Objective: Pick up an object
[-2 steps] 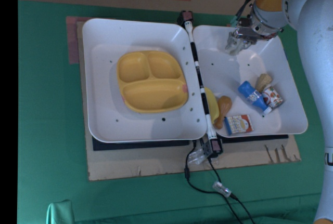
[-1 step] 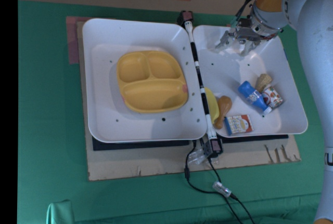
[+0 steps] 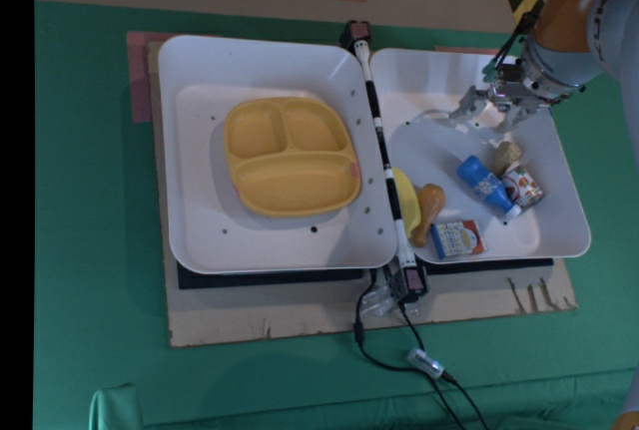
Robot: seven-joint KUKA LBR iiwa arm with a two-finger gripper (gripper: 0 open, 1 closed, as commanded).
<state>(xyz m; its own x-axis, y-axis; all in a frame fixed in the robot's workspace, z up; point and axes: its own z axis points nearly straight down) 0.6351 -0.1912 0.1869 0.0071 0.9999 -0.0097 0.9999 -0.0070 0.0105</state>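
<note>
You see the gripper [image 3: 491,112] hanging over the far part of the right bin [image 3: 429,79], with its two fingers spread wide and nothing between them. One fingertip [image 3: 466,109] points toward the bin's middle, the other sits nearer the arm [image 3: 579,14], which comes in from the right.

The things you could pick lie on the near side of the fingers, apart from them. Nearest is a small tan lump [image 3: 507,155], just beside a blue bottle [image 3: 487,185] lying on its side at a slant. A small can [image 3: 523,186] with a red and white label lies touching the bottle's right side. Further toward you, a flat box [image 3: 458,238] with a red edge rests near the bin's front wall. Left of it, an orange-brown drumstick-shaped toy [image 3: 428,211] leans against a yellow piece [image 3: 403,195] by the divider between the bins.

In the left bin [image 3: 190,79] you have a yellow divided plate [image 3: 291,156], well apart from the gripper.
</note>
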